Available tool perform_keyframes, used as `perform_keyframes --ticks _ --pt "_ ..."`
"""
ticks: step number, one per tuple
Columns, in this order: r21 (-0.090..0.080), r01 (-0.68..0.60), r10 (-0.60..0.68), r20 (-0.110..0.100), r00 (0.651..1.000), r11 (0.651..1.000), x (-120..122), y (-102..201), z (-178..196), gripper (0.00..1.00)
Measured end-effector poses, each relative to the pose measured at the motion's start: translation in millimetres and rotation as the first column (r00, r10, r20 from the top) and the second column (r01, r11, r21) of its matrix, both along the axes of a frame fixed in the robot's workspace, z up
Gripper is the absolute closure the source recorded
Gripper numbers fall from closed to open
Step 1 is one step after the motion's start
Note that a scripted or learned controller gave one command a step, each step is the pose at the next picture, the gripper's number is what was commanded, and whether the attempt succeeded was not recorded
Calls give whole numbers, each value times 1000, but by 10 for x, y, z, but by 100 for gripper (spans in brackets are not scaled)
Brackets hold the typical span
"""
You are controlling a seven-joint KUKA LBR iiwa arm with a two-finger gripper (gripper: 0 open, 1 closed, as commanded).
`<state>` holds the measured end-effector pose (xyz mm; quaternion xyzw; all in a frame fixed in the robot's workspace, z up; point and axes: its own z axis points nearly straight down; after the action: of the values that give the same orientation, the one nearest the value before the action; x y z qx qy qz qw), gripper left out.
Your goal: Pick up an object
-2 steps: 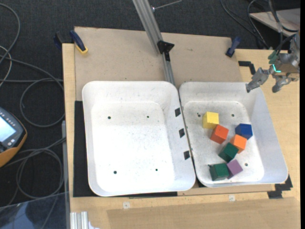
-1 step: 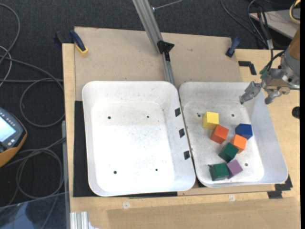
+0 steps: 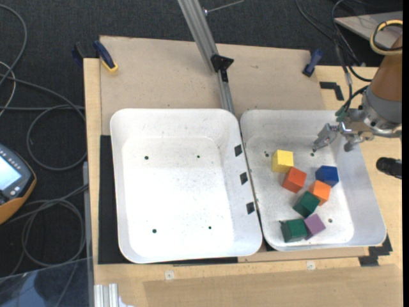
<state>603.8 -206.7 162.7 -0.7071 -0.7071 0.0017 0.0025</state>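
Presently we list: right bin (image 3: 364, 190) holding seven blocks (image 3: 307, 200), clustered near; far end bare beneath gripper (image 3: 337, 139), fingers spread, holding nothing.

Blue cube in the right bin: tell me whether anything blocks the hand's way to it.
Nothing visible does. The hand hangs above and up-view of the blue cube, with bare bin floor between them. The orange cube touches its near side, so that side is crowded.

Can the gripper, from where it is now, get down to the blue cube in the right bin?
Probably yes. The gripper hangs above the right bin, up-right of the blocks, and the blue cube lies at the cluster's right edge with bare floor beside it. Only the orange cube sits close below it.
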Motion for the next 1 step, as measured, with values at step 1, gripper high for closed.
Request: perform_keyframes --ticks 1 --pt "1 -1 1 -1 1000 1000 -3 91 -592 0"
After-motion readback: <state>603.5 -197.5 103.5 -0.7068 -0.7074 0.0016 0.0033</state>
